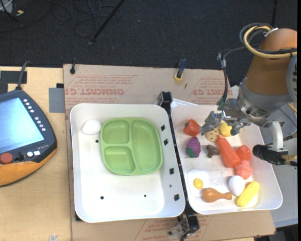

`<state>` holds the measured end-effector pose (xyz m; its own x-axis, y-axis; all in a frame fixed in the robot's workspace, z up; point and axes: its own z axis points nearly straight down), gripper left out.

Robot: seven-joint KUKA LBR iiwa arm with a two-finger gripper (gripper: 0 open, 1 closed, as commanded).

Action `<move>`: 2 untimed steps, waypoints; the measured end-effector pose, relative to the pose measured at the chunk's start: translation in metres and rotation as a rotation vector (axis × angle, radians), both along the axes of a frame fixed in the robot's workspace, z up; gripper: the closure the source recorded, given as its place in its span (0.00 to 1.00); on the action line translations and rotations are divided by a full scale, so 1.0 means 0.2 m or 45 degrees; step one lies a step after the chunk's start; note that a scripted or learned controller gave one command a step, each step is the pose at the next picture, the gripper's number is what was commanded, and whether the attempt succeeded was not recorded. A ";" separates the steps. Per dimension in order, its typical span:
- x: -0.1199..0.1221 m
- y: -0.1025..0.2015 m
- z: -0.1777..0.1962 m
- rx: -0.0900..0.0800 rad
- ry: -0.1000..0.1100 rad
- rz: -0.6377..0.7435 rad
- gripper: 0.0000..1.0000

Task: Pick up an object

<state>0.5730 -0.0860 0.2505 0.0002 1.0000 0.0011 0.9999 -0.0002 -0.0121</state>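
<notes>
Several toys crowd the right bin (271, 197); gripper (218, 126) hovers over a yellow piece (224, 130) near its back, fingers spread, nothing betw. them. Best: drop straight, centre on it, avoid the orange carrot (229, 151).

Arm (271, 69): cut off at the right edge, upper right of frame. Gripper (218, 123): finger state unreadable; it overlaps a small yellow object (223, 130), identity unclear. Dark brown item (212, 150) at right bin centre: too small to identify. Pendant (17, 134): cropped by the left edge.
</notes>
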 end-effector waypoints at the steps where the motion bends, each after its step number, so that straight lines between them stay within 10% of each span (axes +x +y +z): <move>1: 0.01 0.00 0.03 -0.002 -0.014 0.002 0.00; 2: -0.01 -0.03 -0.21 0.000 -0.004 0.001 0.00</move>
<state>0.5706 -0.0927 0.2077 -0.0004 1.0000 0.0009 1.0000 0.0004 -0.0088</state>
